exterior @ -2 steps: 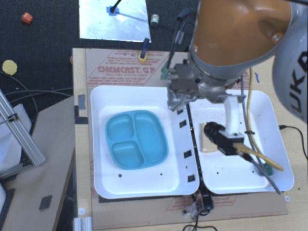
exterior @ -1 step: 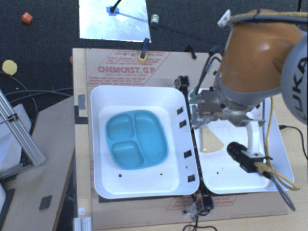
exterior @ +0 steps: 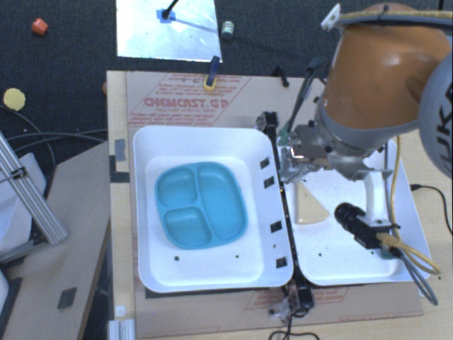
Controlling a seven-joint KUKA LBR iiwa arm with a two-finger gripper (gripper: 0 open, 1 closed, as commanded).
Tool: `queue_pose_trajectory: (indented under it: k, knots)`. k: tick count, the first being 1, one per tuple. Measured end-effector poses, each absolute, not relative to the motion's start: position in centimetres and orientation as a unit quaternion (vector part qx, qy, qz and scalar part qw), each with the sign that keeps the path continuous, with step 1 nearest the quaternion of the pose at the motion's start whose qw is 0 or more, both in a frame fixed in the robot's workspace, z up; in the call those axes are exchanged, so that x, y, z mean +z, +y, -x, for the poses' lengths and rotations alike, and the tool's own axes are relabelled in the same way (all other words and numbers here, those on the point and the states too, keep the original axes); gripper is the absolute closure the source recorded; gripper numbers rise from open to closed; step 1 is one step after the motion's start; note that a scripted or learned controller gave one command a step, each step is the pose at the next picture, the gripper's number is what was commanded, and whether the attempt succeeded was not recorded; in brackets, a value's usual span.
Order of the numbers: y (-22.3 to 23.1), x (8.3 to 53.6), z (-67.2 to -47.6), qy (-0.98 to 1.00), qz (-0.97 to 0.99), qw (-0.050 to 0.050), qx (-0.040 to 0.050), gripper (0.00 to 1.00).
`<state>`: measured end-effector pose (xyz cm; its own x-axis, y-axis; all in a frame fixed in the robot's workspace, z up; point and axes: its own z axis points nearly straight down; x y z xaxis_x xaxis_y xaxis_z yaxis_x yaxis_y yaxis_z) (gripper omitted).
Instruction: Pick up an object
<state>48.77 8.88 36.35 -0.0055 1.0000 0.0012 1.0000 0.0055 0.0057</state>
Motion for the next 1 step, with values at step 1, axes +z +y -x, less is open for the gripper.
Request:
queue_pose_trajectory:
  k: [1]
  knots:
    - [8.91,37.43,-48.84,0.71,-0.704,0.002,0.0037,1.0]
